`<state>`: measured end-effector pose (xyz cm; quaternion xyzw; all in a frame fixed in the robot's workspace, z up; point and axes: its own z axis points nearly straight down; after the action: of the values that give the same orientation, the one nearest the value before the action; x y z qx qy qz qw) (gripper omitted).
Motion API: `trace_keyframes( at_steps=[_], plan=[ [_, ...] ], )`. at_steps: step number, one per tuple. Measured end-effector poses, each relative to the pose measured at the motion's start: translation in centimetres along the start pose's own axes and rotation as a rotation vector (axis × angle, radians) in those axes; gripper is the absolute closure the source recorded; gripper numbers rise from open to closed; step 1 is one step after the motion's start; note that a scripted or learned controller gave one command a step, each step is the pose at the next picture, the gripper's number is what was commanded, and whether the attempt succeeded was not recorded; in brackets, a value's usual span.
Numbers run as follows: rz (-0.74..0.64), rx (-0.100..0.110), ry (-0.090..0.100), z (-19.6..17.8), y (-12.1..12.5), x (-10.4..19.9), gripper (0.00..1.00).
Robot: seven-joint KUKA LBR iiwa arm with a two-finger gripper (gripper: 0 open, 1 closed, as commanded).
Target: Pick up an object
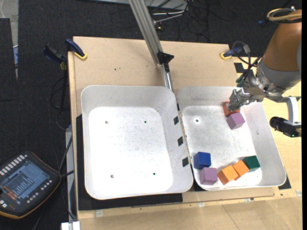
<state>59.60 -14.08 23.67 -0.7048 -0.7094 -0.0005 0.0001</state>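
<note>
Where the counter [124,61] comes nearest the camera, two shallow white bins are seen side by side upon it. Nothing is held by the left bin [127,140] except dark specks on its floor. Along the near rim of the right bin [268,143] a cluster of blocks is gathered: a purple block [208,175] at the front, a blue block [202,159] just behind it and touching it, an orange block [229,172] just beside the purple one, and a green block [251,164] next along the same line, against the orange one. Farther back in the same bin, well apart from that cluster, a lilac block [235,120] is set with its edges turned at a slant to the bin walls; being roughly cubic, it shows no clear long axis. A red block [226,109] lies against its far side, partly hidden. The end effector [237,103] is lowered directly over these two far blocks, just above and behind the lilac one. Whether it is spread or closed cannot be told, and no block is seen gripped by it. Beyond the bins, a metal pole [146,25] is mounted on the counter.
</note>
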Motion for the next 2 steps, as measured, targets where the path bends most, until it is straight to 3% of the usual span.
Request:
trace_keyframes(
  at_steps=[2],
  plan=[
    [-0.003,0.001,0.001,-0.3,-1.6,12.0,1.0]
  ],
)
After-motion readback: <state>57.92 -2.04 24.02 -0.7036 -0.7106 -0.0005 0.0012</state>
